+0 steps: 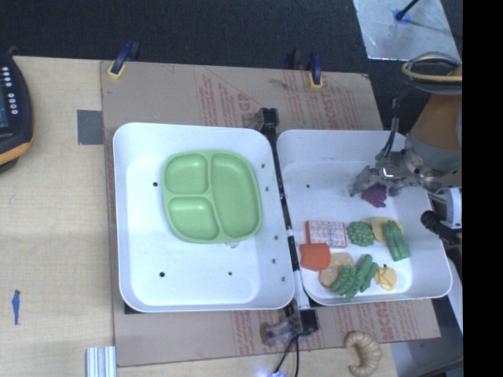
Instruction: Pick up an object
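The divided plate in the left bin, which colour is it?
Light green. The divided plate shows clearly in the camera view.

Grey arm (437,124) — orange band, yellow ring

A small purple object (376,195) lies in the right bin (314,151), toward its right side, directly beneath the tool (377,181). Nearer the bin's front edge sits a cluster of toy foods: a pink-and-white checkered wafer (325,232), a red-orange block (314,256), a green broccoli piece (361,232), a green bean pod (396,240) lying across a yellow piece (383,225), further green pods (355,276), a tan round piece (340,259) and a small yellow piece (386,277).
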Motion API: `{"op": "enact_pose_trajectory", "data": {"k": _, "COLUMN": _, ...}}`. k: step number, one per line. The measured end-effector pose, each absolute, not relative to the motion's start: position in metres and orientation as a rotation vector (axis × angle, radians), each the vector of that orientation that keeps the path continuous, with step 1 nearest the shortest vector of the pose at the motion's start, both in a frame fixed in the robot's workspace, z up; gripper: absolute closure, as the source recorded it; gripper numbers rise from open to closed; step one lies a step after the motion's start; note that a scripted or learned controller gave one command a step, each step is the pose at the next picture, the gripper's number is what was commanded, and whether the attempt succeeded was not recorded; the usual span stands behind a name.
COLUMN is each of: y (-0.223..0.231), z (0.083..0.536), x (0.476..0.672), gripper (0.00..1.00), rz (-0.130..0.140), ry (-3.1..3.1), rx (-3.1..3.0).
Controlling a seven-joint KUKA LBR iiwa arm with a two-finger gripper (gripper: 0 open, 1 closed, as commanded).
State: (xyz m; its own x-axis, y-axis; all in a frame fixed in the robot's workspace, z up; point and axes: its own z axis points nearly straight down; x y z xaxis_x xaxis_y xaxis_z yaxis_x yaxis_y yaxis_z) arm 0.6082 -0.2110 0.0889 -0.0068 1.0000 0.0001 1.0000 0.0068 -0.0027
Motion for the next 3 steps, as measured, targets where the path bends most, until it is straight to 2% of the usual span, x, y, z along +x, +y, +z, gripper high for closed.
{"op": "enact_pose_trajectory", "data": {"k": 1, "y": -0.213, "z": 0.104, "x": 0.608, "gripper": 1.00, "rz": 0.003, "ry": -2.229, "rx": -2.214}}
{"op": "enact_pose_trajectory", "data": {"k": 2, "y": -0.185, "z": 0.198, "x": 0.599, "gripper": 1.00, "rz": -0.006, "ry": -2.233, "rx": -2.218}}
{"op": "enact_pose_trajectory", "data": {"k": 3, "y": -0.186, "z": 0.191, "x": 0.597, "gripper": 0.00, "rz": 0.003, "ry": -2.226, "rx": -2.214}}
